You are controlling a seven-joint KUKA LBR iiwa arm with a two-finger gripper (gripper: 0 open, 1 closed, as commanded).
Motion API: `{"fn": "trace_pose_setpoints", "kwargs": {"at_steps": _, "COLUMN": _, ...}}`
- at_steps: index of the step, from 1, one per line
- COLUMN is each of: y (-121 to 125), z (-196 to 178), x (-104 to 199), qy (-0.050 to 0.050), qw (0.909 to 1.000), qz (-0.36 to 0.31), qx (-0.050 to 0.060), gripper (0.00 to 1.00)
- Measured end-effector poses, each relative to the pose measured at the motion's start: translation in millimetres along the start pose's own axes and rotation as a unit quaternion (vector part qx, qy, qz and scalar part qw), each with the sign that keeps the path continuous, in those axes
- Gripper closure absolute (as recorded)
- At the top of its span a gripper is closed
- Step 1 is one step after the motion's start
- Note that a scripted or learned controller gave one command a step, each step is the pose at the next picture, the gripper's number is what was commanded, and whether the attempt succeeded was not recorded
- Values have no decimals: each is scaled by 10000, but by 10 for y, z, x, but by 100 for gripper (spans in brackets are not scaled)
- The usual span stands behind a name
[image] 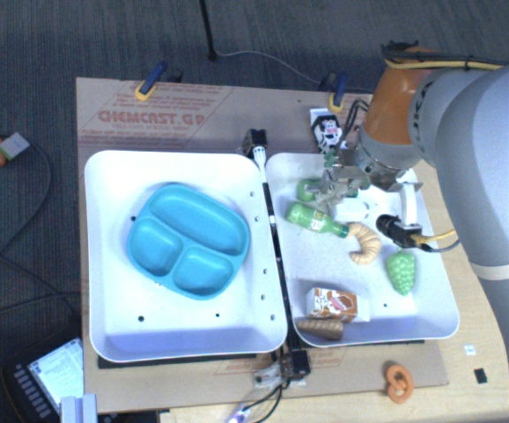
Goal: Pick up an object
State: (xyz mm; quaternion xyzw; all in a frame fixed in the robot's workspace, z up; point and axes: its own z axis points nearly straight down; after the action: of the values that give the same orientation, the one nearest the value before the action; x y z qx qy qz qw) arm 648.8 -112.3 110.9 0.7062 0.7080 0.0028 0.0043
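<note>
The right bin (431, 320) holds several objects. A green bottle (314, 218) lies near its left wall, with another small green item (308, 188) just behind it. A tan croissant-shaped piece (366, 241) lies mid-bin, a green grape bunch (402, 271) to its right. A brown and white carton (332, 303) and a brown bun-like piece (320, 328) sit at the front wall. My gripper (332, 192) hangs low over the bin's back left part, right above the green bottle's upper end and beside the small green item.
The left bin (114, 324) contains a blue divided plate (188, 240). A black and white tool (258, 148) lies at the ridge between the bins. An orange ring (399, 380) rests on the bench front right. The arm's orange band (394, 104) stands over the right bin's back edge.
</note>
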Motion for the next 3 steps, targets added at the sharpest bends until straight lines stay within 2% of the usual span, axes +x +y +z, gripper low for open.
{"fn": "trace_pose_setpoints", "kwargs": {"at_steps": 1, "y": 101, "z": 12, "x": -120, "qy": 44, "qw": 9999, "qz": -13, "qx": 95, "gripper": 100}}
{"fn": "trace_pose_setpoints", "kwargs": {"at_steps": 2, "y": 206, "z": -521, "x": -305, "qy": 1, "qw": 10000, "qz": 5, "qx": 37, "gripper": 100}}
{"fn": "trace_pose_setpoints", "kwargs": {"at_steps": 3, "y": 186, "z": -366, "x": 143, "qy": 8, "qw": 10000, "qz": 9, "qx": 55, "gripper": 100}}
